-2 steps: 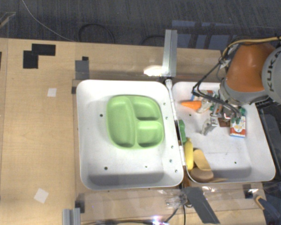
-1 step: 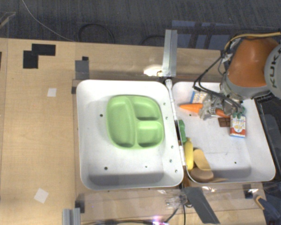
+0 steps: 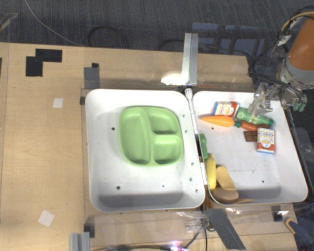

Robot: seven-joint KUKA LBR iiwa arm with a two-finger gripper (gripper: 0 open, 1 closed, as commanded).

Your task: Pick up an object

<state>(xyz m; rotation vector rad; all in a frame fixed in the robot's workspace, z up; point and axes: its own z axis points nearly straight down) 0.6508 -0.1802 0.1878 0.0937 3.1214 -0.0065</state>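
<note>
Two white bins sit side by side; the left bin (image 3: 102,192) holds a green divided tray (image 3: 149,135). In the right bin (image 3: 282,187) an orange carrot (image 3: 217,121) lies just left of the gripper (image 3: 261,102), whose opening I cannot tell.

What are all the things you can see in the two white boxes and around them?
Bins: two, white, side by side on the bench.
Divided tray: one, green, left bin.
Carrot: one, orange, right bin, top.
Small cartons: two, white and red, right bin.
Green item: one, beside the carrot.
Brown block: one, small, right bin.
Banana: one, yellow, right bin, lower left.
Tan item: one, beside the banana.
Hand: one, grey, over the right bin's top.
</note>
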